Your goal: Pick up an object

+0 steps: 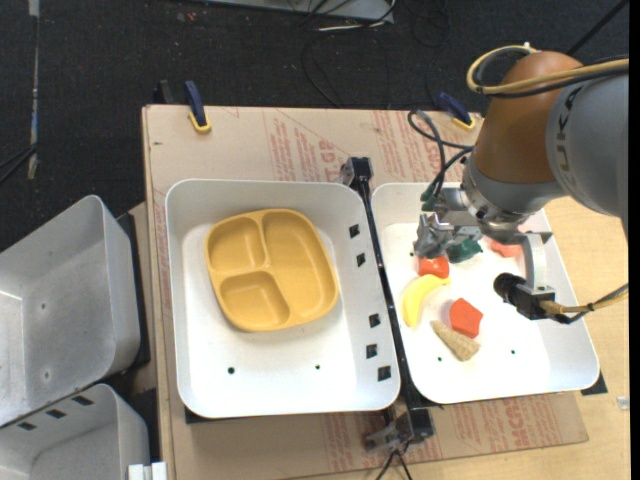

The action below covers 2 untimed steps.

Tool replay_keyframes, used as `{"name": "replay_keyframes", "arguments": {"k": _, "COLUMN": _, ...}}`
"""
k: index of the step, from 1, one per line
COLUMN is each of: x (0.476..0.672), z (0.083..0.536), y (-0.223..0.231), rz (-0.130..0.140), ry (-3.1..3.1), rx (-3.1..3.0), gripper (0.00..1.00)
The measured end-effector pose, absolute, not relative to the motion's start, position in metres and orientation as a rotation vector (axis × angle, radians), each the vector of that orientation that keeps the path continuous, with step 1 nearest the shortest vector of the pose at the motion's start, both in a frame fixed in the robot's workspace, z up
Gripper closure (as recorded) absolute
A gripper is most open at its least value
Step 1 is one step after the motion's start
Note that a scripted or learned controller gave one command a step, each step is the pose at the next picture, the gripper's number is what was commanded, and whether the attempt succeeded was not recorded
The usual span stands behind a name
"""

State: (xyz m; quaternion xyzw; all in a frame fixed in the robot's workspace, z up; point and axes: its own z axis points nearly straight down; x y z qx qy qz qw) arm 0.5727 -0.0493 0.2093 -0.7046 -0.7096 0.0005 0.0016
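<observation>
grey arm's gripper hangs low in the right bin, just above a small orange piece; its grip cannot be told. yellow banana lies near.

Left bin: yellow divided plate.
Right bin: banana, red block, gripper low.

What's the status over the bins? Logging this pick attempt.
Gripper low over right bin, fingers unreadable. Nothing seen held. Small orange piece right below it. Banana and green piece crowd close.
</observation>
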Motion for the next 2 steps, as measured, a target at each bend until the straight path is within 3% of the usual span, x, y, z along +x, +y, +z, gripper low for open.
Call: {"name": "replay_keyframes", "arguments": {"k": 2, "x": 0.566, "z": 0.238, "y": 0.055, "rz": -0.003, "ry": -2.231, "rx": -2.212, "gripper": 1.0}}
